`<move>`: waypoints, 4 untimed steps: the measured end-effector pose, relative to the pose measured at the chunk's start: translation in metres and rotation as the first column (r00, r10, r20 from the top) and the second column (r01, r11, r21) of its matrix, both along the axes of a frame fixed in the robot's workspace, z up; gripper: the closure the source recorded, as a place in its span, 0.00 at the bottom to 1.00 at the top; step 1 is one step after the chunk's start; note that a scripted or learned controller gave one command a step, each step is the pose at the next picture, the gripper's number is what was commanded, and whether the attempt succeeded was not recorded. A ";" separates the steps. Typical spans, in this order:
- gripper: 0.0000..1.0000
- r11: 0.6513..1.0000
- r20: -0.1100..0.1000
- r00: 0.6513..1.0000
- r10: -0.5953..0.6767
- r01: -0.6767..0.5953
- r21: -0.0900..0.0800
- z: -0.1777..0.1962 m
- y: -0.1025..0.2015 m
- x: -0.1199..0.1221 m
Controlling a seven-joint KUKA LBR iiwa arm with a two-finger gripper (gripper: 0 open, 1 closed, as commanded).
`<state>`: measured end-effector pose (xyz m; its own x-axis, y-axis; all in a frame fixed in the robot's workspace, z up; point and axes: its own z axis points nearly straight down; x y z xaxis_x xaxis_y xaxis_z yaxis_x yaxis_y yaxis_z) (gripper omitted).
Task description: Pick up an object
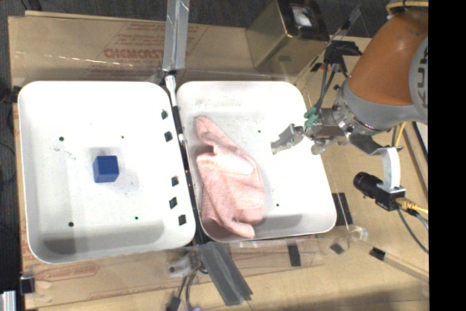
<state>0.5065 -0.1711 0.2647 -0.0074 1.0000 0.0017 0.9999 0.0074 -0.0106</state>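
Pink cloth (227,182) lies crumpled in right bin (306,218); tool (285,140) (finger state unreadable) hovers beside it.

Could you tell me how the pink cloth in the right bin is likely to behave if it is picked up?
The cloth lies crumpled with soft folds, so it is probably floppy and would drape and hang from the pincer. It looks thin and light. It lies against the bin wall, so a trailing end might drag over the rim.
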 end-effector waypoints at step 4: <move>0.00 0.979 0.006 0.979 -0.204 0.204 -0.002 -0.175 -0.008 0.073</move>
<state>0.5794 -0.1789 0.0896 0.1969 0.9804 0.0000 0.9804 -0.1969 -0.0048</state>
